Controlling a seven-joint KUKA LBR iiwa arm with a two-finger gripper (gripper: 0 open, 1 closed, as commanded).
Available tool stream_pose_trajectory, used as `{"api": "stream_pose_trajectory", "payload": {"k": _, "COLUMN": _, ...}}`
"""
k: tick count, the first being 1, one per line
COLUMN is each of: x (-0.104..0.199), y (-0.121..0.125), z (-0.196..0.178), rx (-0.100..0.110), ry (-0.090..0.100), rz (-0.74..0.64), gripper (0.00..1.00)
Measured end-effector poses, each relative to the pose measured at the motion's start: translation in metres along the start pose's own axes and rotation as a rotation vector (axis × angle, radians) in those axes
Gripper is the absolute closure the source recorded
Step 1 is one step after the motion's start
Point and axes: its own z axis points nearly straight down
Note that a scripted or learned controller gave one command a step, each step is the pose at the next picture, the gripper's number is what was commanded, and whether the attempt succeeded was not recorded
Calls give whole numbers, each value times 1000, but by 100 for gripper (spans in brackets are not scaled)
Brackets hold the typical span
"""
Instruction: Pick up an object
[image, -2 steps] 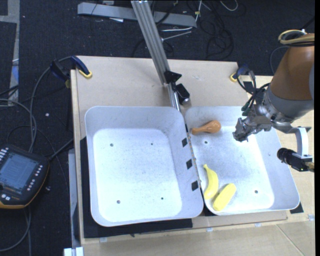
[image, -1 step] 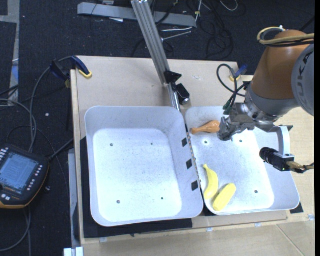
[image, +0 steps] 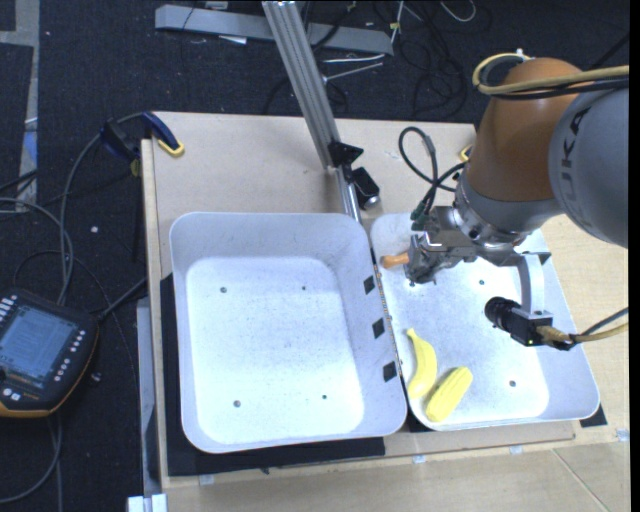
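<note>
we are looking down at a slant on a bench, and the gripper (image: 420, 268) is hanging low over the far left part of the right bin (image: 560, 390), near the wall it shares with the other bin. we cannot tell how the gripper is set, because the arm's wrist is covering it. a small orange object (image: 394, 260) is showing just to the left of the gripper, at the bin's edge, and we cannot tell whether the two are touching. the grey arm (image: 590, 130) with its orange band is reaching in from the right. nearer to us in the same bin, a banana (image: 421, 362) and a stubby yellow object (image: 449, 391) are lying side by side, touching, against the left wall and well apart from the gripper. the left bin (image: 180, 240) is sitting beside it. a handheld controller (image: 40, 350) is resting on the dark floor at far left.
</note>
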Motion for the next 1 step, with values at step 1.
{"api": "stream_pose_trajectory", "payload": {"k": 1, "x": 48, "y": -2, "z": -1, "rx": 1, "ry": 0, "rz": 0, "gripper": 100}}
